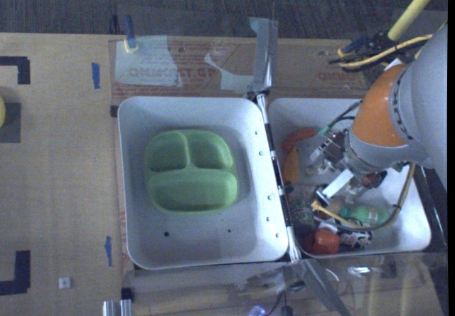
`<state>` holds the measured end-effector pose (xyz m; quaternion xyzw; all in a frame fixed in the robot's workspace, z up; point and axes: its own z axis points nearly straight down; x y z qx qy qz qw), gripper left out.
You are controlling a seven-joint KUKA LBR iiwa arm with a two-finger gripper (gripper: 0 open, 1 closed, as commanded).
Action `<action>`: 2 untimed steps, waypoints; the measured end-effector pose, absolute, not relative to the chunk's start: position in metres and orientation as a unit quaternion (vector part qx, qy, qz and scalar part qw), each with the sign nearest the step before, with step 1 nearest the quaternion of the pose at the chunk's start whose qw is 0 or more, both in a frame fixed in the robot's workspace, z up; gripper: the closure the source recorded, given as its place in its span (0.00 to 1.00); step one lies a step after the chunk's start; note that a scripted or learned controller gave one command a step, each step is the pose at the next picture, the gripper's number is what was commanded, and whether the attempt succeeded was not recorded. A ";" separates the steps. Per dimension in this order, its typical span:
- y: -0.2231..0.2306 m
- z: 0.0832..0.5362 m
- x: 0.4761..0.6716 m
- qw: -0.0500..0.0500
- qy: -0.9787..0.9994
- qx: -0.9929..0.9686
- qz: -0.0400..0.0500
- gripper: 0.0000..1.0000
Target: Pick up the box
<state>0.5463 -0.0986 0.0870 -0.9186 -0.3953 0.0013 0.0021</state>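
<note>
Nothing lifted yet: pincer (328, 165) hanging low over the right bin (419, 236), at three o'clock from the green tray (190, 170), whether apart or together impossible to tell. Box not made out among the clutter; grasping and lifting remaining.

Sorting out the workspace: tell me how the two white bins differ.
The left bin holds a single green divided tray, lying flat; the right bin holds a jumble of small objects. The arm reaches down into the right bin, while the left bin has no arm over it. Both are shallow, white, and sit side by side.
</note>
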 end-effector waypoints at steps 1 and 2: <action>-0.112 0.086 0.520 0.000 -0.416 -0.909 -0.002 0.00; -0.109 0.088 0.536 0.001 -0.329 -0.944 0.001 0.00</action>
